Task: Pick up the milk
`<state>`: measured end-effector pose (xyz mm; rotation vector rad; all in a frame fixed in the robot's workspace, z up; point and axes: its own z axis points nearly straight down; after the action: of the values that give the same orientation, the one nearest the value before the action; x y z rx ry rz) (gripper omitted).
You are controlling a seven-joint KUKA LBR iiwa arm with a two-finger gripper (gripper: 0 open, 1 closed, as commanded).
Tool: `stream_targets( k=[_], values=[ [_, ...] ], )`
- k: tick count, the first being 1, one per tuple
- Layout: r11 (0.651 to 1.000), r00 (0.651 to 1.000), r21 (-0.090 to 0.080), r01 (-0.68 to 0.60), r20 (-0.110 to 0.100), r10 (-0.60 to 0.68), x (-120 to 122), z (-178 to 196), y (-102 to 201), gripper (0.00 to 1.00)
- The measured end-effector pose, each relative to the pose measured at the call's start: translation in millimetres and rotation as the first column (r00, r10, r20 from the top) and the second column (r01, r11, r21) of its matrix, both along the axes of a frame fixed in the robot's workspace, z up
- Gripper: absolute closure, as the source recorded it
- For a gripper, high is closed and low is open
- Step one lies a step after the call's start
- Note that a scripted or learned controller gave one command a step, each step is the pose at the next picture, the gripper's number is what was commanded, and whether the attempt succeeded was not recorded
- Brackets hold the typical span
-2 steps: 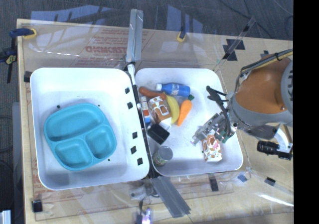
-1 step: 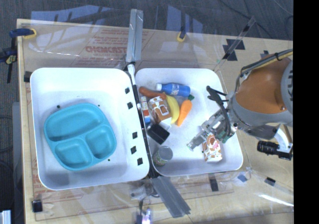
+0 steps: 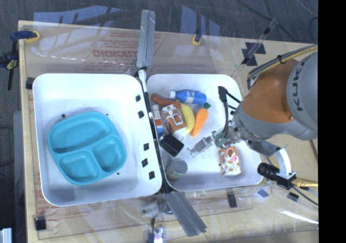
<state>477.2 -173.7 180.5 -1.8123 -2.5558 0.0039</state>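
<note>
The metal two-finger gripper (image 3: 201,145) hangs with fingers spread and empty in the right white bin (image 3: 190,83). The small red-and-white milk carton (image 3: 230,160) lies flat just beside the fingers, behind them, so closing here could miss it.

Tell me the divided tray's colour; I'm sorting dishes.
Light blue tray, seen in the camera view, in the left bin.

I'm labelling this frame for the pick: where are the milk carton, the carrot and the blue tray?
milk carton (image 3: 230,161), camera view, middle of its printed face.
carrot (image 3: 199,121), camera view, mid orange body.
blue tray (image 3: 86,147), camera view, ridge between compartments.
</note>
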Motion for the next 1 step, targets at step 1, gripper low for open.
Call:
stream_targets(
  k=[1],
  values=[
    [1.0,1.0,-0.002,-0.023,0.003,0.023,-0.2,8.9,-37.0,0.0]
  ],
)
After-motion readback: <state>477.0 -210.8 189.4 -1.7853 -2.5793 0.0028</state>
